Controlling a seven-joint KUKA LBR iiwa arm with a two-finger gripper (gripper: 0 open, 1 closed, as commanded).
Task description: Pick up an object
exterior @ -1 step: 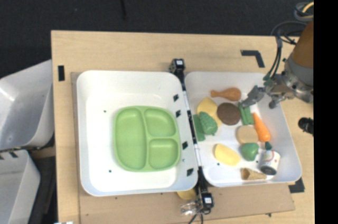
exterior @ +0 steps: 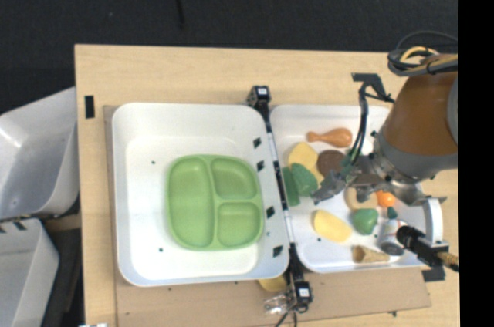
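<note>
Hovering low over the right bin (exterior: 302, 256) of toy food, the gripper (exterior: 340, 185) sits near a brown piece (exterior: 330, 161), positioned to grab; whether it is apart or together, I cannot tell.

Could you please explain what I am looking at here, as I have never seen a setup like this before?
This is a single picture from a camera fixed above a wooden bench, looking down at a slant. The grey and orange machine on the right is a robot arm that a program steers to pick things up. Its gripper hangs low over the right bin; I cannot tell from here whether it holds anything.

Two shallow white bins sit side by side. The left bin holds a green divided plate. The right bin holds small toy foods: a tan drumstick, a yellow piece, a brown piece, a dark green piece, another yellow piece and a green one.
</note>
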